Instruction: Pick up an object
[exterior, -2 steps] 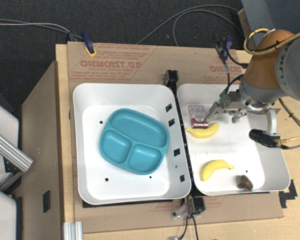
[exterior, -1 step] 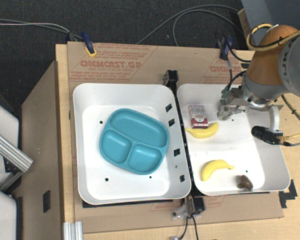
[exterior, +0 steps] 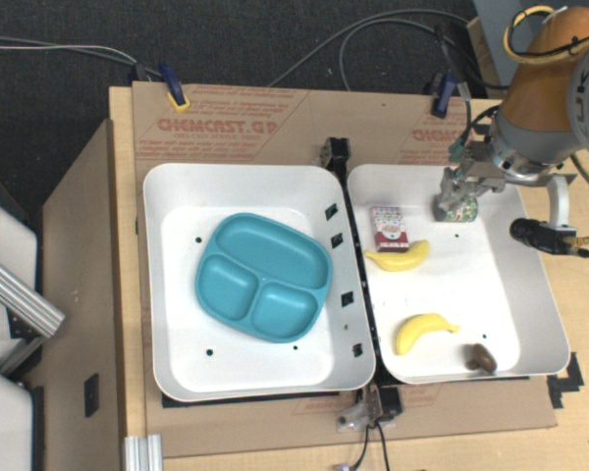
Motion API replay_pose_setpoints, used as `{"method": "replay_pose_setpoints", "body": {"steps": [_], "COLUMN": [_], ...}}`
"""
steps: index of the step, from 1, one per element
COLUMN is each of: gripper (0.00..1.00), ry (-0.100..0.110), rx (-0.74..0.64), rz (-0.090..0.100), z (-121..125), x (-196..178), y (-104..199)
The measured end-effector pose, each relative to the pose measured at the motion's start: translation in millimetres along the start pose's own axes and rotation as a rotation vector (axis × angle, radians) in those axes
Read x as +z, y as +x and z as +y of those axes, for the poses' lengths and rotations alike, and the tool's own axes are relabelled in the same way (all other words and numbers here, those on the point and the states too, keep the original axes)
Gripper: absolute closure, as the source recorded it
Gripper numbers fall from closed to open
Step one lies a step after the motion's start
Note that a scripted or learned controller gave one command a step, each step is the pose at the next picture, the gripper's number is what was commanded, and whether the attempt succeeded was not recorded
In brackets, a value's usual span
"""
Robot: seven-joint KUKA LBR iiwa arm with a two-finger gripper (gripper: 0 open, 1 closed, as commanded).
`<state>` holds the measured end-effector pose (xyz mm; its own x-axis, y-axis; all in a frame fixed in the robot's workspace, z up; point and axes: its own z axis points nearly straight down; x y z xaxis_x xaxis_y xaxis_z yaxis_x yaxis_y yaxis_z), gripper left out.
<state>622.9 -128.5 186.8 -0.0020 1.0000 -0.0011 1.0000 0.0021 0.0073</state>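
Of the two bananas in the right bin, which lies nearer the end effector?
The upper banana, beside the red-and-white box; the other banana lies lower, farther from the end effector.

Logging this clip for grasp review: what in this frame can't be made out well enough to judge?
- Gripper, camera view: fingertips small and cluttered; open, shut or holding something, I cannot tell.
- Patterned thing at the gripper tips: too small to identify.
- Small brown object in the right bin's near corner: too small to name.
- Red and white packet: label unreadable.
- Arm: upper part cut off by the frame's right edge.
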Motion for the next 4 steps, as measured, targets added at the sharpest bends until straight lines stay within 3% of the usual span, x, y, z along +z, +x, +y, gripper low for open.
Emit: {"method": "replay_pose_setpoints", "body": {"steps": [1, 4], "gripper": [1.0, 1.0], "ry": [0.002, 0.01], "rx": [0.0, -0.004], "rz": [0.0, 0.004], "z": [2, 7], "x": [-45, -28], "y": [0, 162]}}
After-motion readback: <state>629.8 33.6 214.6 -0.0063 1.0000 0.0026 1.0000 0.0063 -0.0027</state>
